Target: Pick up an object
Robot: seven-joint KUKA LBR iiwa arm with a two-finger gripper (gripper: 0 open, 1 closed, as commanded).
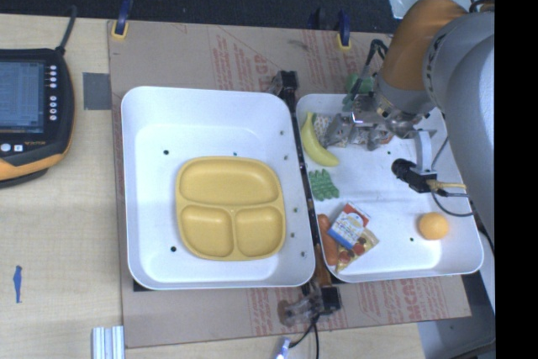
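Observation:
My gripper (356, 131) is low over the far part of the right bin (461, 263), just right of a yellow banana (316, 144) that lies along the bin's left wall. A green knobbly piece (323, 183) lies just in front of the banana. Nearer the front lie a colourful snack packet (350, 229) and an orange carrot-like piece (326, 236) partly under it. An orange ball (432, 226) rests at the bin's right side. Nothing shows as held by the gripper.
The left bin (151, 122) holds a yellow divided plate (229, 207). A teach pendant (29, 112) lies on the bench at far left. The grey arm (458, 71) covers the right bin's far right corner.

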